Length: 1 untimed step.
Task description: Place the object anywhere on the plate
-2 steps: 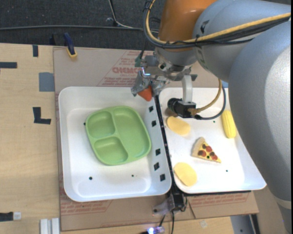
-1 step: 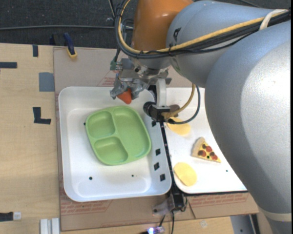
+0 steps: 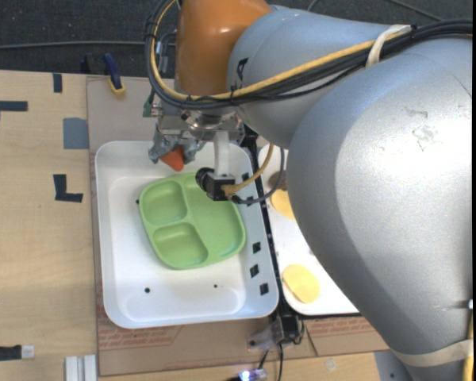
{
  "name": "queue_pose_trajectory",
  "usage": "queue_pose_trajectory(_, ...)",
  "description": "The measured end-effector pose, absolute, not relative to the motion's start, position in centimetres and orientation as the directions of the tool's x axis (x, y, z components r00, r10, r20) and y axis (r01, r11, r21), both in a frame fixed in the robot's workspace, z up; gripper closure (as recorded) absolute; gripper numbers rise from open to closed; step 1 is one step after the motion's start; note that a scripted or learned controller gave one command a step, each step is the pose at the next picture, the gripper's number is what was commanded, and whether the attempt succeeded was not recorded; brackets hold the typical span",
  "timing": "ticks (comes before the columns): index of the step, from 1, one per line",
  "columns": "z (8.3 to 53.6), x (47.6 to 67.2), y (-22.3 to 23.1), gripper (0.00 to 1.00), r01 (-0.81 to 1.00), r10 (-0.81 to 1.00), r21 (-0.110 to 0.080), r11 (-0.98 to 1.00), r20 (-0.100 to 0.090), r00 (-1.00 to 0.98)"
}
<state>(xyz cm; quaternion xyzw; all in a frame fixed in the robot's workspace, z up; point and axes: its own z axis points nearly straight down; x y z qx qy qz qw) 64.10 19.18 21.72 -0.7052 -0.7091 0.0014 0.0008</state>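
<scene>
Orange-red object (image 3: 173, 160) sits right at the tips of the gripper (image 3: 171, 152), above the far left corner of the green plate (image 3: 192, 222) — over bare white floor of the left bin (image 3: 115, 236), just beyond the plate's rim, not over any compartment. The object appears pinched between the two grey fingers (image 3: 158, 151): one finger shows on its left side, another on its right, with the orange-red piece filling the narrow gap, so the jaws stand nearly closed around it. Whether the object also touches the bin floor cannot be told from this angle. The plate is a three-compartment tray, lying tilted in the middle of the left bin, with a small dark fitting and cable from the arm (image 3: 365, 165) hanging over its far right edge. The arm's orange band (image 3: 214, 34) sits directly above the gripper, and the grey body covers most of the right bin (image 3: 333, 304) — two yellow items (image 3: 301, 282) lie there, one near the bin's front edge, another partly hidden beside the divider. A blue and yellow clamp (image 3: 113, 74) sits at the bench's far edge, well apart from the bins.
</scene>
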Motion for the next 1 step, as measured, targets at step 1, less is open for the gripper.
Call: queue_pose_trajectory(1, 21.90, 64.11, 18.92, 0.00, 1.000, 1.000, -0.002, 0.003, -0.001, -0.003)
